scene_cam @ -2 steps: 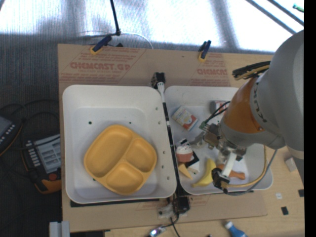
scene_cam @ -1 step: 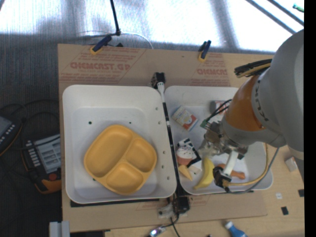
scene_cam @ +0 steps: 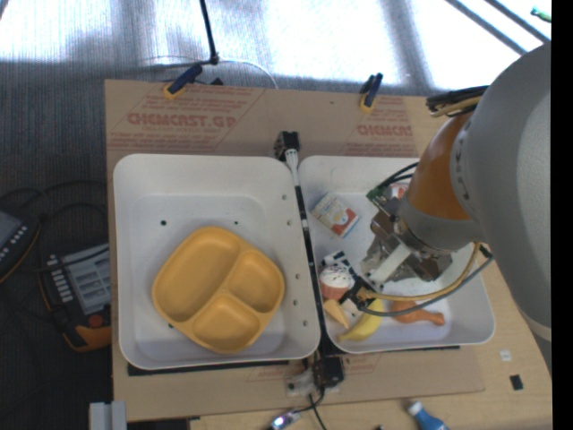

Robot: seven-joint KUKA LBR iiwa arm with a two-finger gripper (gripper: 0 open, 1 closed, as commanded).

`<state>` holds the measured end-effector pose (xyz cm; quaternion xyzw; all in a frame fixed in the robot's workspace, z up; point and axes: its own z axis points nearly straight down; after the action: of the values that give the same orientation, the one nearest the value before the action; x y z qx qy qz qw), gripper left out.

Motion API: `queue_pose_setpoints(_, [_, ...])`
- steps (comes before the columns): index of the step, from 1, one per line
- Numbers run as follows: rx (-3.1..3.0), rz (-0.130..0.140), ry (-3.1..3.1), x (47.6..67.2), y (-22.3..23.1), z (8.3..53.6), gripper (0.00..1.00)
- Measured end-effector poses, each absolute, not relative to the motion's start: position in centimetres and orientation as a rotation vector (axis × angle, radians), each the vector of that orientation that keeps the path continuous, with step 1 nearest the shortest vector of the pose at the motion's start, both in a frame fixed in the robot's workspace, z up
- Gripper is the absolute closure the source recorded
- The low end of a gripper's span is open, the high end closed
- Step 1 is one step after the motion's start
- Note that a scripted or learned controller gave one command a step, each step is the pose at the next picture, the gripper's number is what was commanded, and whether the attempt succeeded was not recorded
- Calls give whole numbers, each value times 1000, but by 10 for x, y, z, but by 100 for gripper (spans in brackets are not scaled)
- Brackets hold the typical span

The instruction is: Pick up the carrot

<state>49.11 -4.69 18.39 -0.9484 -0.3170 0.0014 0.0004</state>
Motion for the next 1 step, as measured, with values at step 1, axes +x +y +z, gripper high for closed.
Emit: queue_pose_setpoints(1, [-2994,-5,-953,494,-118,88,100])
